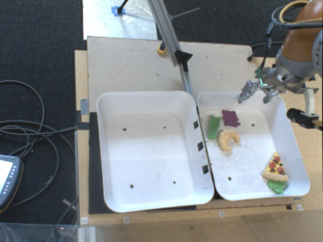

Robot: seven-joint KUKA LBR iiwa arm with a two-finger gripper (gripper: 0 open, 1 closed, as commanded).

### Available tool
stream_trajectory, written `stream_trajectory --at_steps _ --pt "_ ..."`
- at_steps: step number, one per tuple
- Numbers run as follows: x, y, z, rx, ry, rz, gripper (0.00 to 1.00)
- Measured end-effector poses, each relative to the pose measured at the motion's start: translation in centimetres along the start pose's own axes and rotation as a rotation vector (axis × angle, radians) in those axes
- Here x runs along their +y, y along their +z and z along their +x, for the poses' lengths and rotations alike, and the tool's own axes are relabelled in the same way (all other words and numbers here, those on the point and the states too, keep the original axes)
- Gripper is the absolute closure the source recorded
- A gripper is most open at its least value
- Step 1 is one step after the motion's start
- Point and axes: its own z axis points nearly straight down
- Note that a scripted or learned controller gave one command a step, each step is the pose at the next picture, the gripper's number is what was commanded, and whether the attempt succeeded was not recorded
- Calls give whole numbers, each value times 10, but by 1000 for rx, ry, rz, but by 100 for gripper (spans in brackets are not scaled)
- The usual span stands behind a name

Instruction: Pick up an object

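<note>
You see gripper high over right bin's back edge, fingers spread, nothing between them. Toys wait below in that bin: purple piece, green piece, croissant, pizza slice. Purple piece nearest, likely first pick.

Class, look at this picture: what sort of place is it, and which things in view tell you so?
Most likely a robotics lab test bench. A robot arm's gripper hangs over two white bins, the right one holding toy food such as a pizza slice and croissant, with loose cables on dark carpet.
</note>
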Motion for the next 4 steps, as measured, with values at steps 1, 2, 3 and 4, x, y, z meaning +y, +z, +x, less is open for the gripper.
stream_trajectory --at_steps 1,2,3,4 --pt "1 -3 0 -2 -2 -4 0" --pt "-2 58 6 -1 -2 1 0" --pt "3 101 8 -1 -2 0 0" --pt "4 128 8 -1 -2 -2 0"
